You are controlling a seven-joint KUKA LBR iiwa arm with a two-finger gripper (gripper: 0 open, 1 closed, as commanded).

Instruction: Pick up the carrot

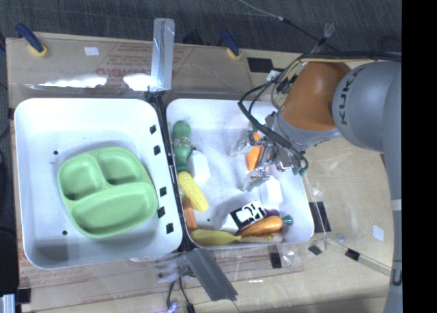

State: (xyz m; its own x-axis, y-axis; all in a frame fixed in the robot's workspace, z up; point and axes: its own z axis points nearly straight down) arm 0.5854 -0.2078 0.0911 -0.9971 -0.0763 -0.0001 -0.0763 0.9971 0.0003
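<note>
1. Carrot [263,225]: I take the long orange piece with a green end to be it. It lies flat by the front wall of the right bin [225,110], just beside a banana [215,238] and touching a black-and-white item [247,214].
2. Gripper [254,161] hangs over the middle of that bin, apart from the carrot and nearer the back. Whether it is spread or pressed together I cannot tell, as cables and glare blur it.
3. An orange bit [252,156] shows right at the gripper. It may be part of the tool or another toy, so check it before trusting any grasp.
4. To do the step well, come straight over the carrot's thick middle, well away from the green tip.
5. Turn the wrist so the closing line crosses the carrot's short width, not its length.
6. Watch the crowding: the wall, banana and black-and-white item leave little room, so descend slowly and risk nudging rather than jamming.
7. Lift straight up, and confirm the carrot rises with it.
</note>
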